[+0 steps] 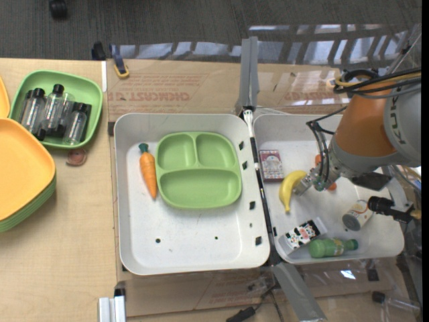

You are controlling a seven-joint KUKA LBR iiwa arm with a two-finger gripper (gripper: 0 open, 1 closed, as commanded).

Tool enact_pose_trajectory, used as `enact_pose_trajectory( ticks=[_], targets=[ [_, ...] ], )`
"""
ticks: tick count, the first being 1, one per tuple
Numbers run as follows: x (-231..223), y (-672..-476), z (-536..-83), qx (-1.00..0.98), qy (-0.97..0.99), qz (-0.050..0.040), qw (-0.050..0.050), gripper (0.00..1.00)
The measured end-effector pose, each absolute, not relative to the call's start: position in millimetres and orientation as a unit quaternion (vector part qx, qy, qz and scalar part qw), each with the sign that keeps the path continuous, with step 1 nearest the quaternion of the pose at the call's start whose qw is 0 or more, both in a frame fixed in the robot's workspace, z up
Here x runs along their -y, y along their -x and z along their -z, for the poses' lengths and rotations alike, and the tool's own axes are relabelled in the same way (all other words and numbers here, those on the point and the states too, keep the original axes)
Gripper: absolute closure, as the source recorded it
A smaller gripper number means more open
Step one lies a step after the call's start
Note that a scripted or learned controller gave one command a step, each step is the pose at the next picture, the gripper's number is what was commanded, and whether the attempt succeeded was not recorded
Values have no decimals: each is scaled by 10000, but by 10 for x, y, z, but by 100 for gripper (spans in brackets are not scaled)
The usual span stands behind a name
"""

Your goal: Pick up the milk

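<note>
Reaching into the right bin (pixel 395 243), gripper (pixel 310 182) beside the banana (pixel 291 186).
Approach step; jaw state unclear. Next move: toward the cow-patterned milk carton (pixel 301 234) nearer the front.

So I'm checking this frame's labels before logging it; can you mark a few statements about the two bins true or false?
1. The carrot lies in the left bin, beside the green divided plate. True.
2. The milk stands upright in the left bin. False: it lies on its side in the right bin, next to the green bottle.
3. The banana is in the right bin. True.
4. The gripper is over the carrot. False: it is near the banana.
</note>
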State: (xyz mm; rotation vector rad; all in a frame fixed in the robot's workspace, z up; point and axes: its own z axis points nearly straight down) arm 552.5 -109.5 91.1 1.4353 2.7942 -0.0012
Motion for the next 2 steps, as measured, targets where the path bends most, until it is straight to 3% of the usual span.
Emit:
enact_pose_trajectory(
  ticks=[1, 2],
  targets=[
    [1095, -4803, -916, -9467, -3222, -2, 3, 100],
    [924, -5167, -914, -9544, -2985, -3, 4, 100]
  ],
)
